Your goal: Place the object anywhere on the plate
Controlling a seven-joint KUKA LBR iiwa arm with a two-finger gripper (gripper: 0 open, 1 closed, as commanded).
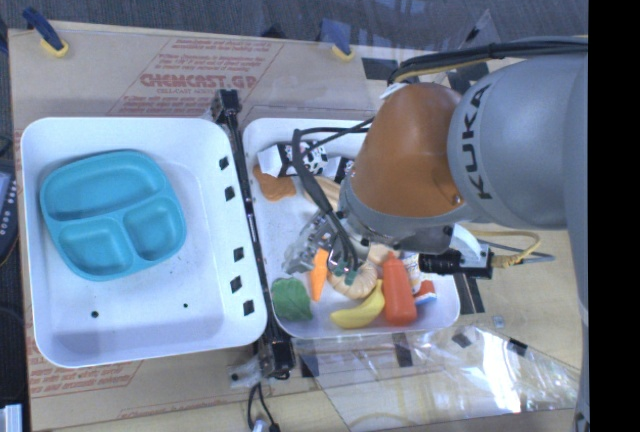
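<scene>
**Ana:** Turquoise plastic, three compartments, rounded corners: that plate (112,212) lies in the upper left of the left shallow white bin (60,340), with nothing on it. So no part of the placing is done.

**Ben:** Agreed. From the one camera above the table, the grey arm with its orange band (410,160) reaches over the right white bin (262,135), and the claw (325,255) is down among the toy food near that bin's front.

**Ana:** Which piece is it after?

**Ben:** I judge the small orange carrot-shaped toy (319,275), just below the metal of the claw. Beside it lie a green rounded toy (292,300), a yellow plastic banana (358,312) and a red bottle-shaped toy (398,290), all crowded together. A brown flat piece (277,186) sits further back, well apart from the claw.

**Ana:** Is the claw open, closed, or gripping?

**Ben:** I cannot tell; the wrist and cables hide its working end, and I see nothing clearly held.

**Ana:** Then the step in hand is the pick, in my view.

**Ben:** Yes. Next it calls for a firm hold on one piece alone, a straight lift clear of the bin wall, then a carry leftwards across the black divider (238,210) to above the plate.
</scene>
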